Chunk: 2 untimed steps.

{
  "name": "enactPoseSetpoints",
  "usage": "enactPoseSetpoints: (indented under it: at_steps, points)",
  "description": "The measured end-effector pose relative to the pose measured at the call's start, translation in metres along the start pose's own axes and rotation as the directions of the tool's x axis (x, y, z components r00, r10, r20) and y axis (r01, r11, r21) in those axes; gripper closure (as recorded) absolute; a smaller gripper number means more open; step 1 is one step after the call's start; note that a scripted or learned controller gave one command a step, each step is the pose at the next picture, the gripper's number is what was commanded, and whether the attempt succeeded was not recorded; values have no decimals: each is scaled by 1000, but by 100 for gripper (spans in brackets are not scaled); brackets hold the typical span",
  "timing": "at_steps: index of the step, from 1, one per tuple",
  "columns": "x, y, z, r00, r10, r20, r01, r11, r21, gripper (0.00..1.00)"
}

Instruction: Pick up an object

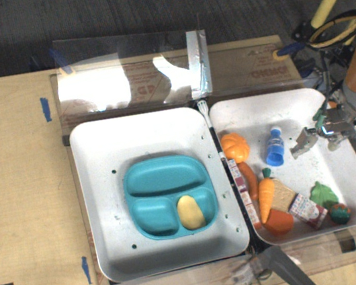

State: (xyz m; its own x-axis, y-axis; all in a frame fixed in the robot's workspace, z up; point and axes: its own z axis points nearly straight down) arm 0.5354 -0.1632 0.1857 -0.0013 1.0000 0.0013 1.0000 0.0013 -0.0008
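No object is seen to be lifted; the pick is judged not yet made. The gripper [303,143] is placed low over the right bin [345,163], near its right wall, with nothing visible between its fingers. Whether the fingers are spread or closed cannot be told from this view.

The candidate objects are all found in the right bin. A blue bottle [274,147] with a white cap lies just left of the gripper and is judged the nearest target. A small orange pumpkin [234,147], rounded and ribbed, rests by the bin's left wall. A carrot [265,198], tapered and smooth, lies against a tan cracker [283,196], flat and square. A printed packet [307,210] and a green toy [325,193] are crowded in the lower right corner.

In the left bin [107,205] a teal tray [166,191] of moulded plastic, with three compartments, is set. A yellow lemon [190,212], smooth and oval, sits in its lower right compartment.

Approach, closure and lift are all judged outstanding.
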Motion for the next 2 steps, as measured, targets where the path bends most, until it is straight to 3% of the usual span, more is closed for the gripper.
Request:
enactPoseSetpoints:
  at_steps: [1, 2]
  points:
    - [-10, 38, 97, 1000, 13, 3, -13, 1000, -10, 0]
    - [44, 85, 99, 997, -71, 2, 71, 997, -8, 0]
